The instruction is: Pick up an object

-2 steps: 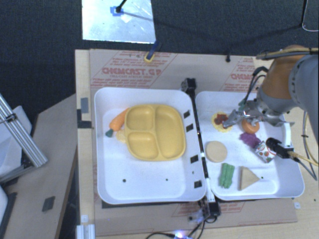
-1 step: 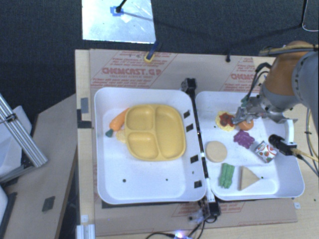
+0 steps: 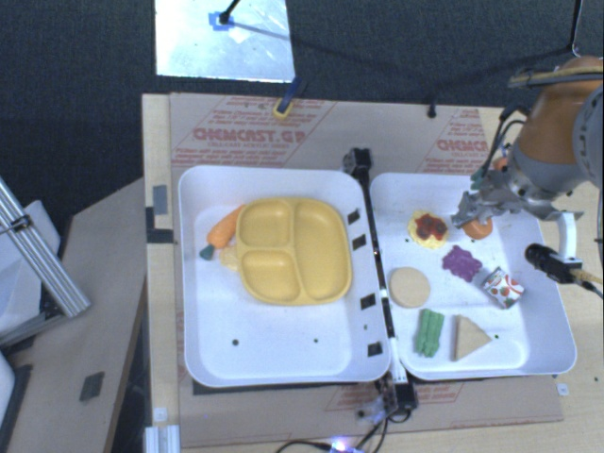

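My gripper (image 3: 472, 217) hangs low over the back of the right bin (image 3: 538, 347), right at a small orange piece (image 3: 479, 228). Just left of it lies a yellow and red toy food (image 3: 427, 229). A purple bunch (image 3: 461, 262) sits in front of the gripper. Further forward lie a tan round disc (image 3: 410, 287), a green piece (image 3: 429, 332), a tan wedge (image 3: 468, 338) and a small red and white carton (image 3: 501, 287).
The left bin (image 3: 203, 338) bears a yellow divided plate (image 3: 285, 250) with an orange carrot (image 3: 224, 226) at its back left edge. A black divider (image 3: 370, 253) runs between the bins. The arm's cable and a black fitting (image 3: 552, 262) hang over the right bin's right side.
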`<state>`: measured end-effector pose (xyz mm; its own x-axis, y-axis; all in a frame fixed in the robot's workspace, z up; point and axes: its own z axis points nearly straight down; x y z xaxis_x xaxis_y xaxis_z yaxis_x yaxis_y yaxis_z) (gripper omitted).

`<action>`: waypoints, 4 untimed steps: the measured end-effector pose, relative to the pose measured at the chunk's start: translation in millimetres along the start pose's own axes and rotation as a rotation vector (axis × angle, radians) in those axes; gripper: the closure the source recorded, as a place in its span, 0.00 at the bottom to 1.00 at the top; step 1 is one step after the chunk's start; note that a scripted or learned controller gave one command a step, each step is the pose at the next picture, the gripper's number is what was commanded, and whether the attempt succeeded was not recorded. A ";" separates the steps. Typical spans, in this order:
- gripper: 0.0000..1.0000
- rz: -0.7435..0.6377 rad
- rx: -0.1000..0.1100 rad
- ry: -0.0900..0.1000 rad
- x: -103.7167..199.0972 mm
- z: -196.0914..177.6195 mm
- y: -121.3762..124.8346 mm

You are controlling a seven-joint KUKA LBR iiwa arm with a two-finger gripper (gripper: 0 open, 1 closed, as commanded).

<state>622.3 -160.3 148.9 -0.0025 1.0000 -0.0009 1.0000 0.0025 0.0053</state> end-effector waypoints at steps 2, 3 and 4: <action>1.00 -0.002 0.000 0.000 4.2 -78.1 5.0; 1.00 -0.006 0.002 0.002 55.9 -88.0 16.5; 1.00 -0.007 0.002 0.002 116.3 -90.4 24.8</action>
<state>646.3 -43.9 239.3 -0.0098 1.0000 0.0012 0.9999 0.0098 0.0033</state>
